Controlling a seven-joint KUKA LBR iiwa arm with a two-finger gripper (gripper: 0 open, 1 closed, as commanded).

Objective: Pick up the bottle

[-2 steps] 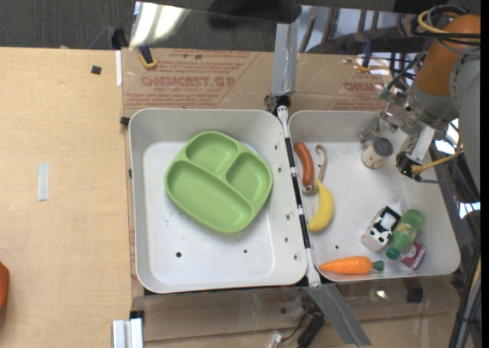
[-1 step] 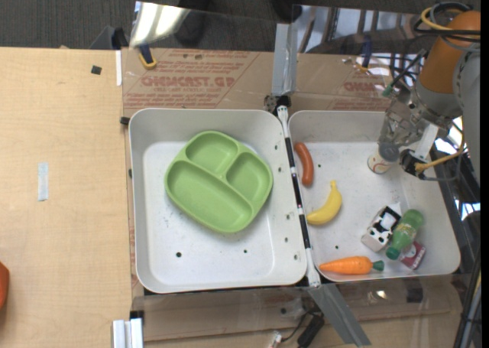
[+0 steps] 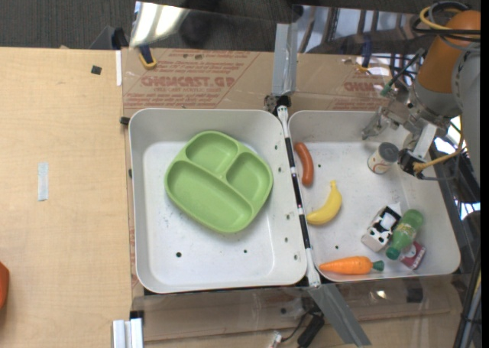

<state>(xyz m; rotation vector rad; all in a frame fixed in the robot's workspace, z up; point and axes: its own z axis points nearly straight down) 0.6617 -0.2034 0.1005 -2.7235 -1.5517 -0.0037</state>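
The gripper is seen over the far-right part of the right bin, but its fingers are lost in cables & brackets, so open vs shut cannot be told. A small cream, cup-like object sits just below it; contact cannot be judged. The arm is cut off at the right edge. The bottle is found near the right bin's near-right corner: green, translucent, lying tilted, cap end toward the near side. It is pressed against a black & white item on its left, and a pink-red packet is partly hidden under it. Also in that bin: banana, sausage, carrot. A green divided plate is held in the left bin.
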